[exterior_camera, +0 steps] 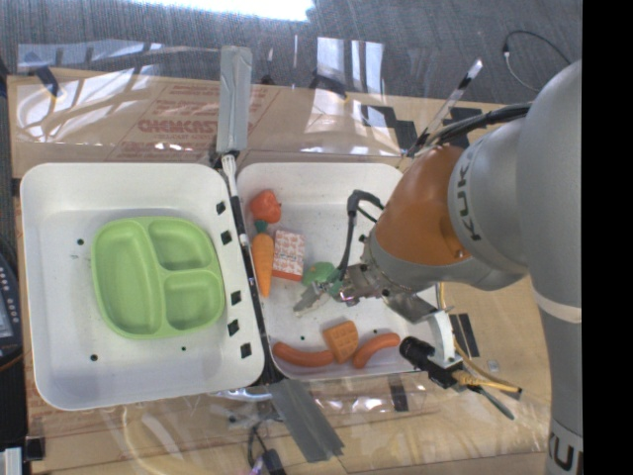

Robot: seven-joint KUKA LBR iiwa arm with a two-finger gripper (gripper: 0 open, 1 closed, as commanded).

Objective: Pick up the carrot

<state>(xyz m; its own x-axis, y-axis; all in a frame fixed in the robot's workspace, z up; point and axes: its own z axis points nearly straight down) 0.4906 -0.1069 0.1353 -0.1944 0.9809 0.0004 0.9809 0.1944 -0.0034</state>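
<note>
The carrot (262,262) is orange with a green top. It lies lengthwise against the left wall of the right bin (326,178), its top pointing toward the back. My gripper (314,294) hangs low in the middle of that bin, a short way right of the carrot and apart from it. A small green leafy item (319,272) sits right against the gripper's tip. The arm's orange band and grey wrist hide the bin's right part.
A red tomato-like item (265,206) lies just behind the carrot, and a pink and white box (289,253) lies beside it. Two sausages (305,355) (377,348) and a square cracker (341,339) lie along the front wall. A green divided plate (158,275) is in the left bin (59,364).
</note>
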